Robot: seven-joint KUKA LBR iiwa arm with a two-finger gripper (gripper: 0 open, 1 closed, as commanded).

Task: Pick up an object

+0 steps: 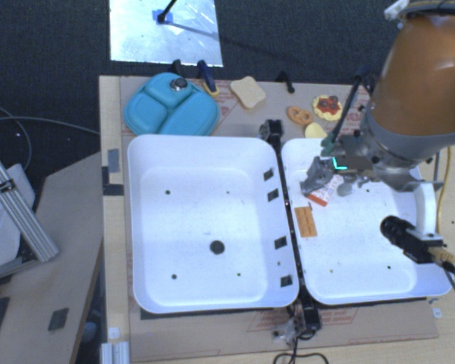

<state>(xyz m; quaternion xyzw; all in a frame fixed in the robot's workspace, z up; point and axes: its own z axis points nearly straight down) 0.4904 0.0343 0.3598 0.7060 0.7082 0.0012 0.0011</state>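
The scene is bright and evenly lit from above. The two white bins (205, 226) are almost overexposed, so their surface shows little detail. A shiny metal sheet (165, 20) at the top gives strong glare. Shadows are soft and short, and the dark floor (38, 44) stays dim. The orange part of the arm (428, 67) looks slightly blurred; the whole picture is a little grainy.

- The left bin (205, 226) is mostly free; only one small dark disc (217, 246) is seen on its floor.
- The upper part of the right bin (364, 271) is blocked by the arm (421, 74) and end effector (324, 177).
- An orange card (305, 221) lies near the divider.
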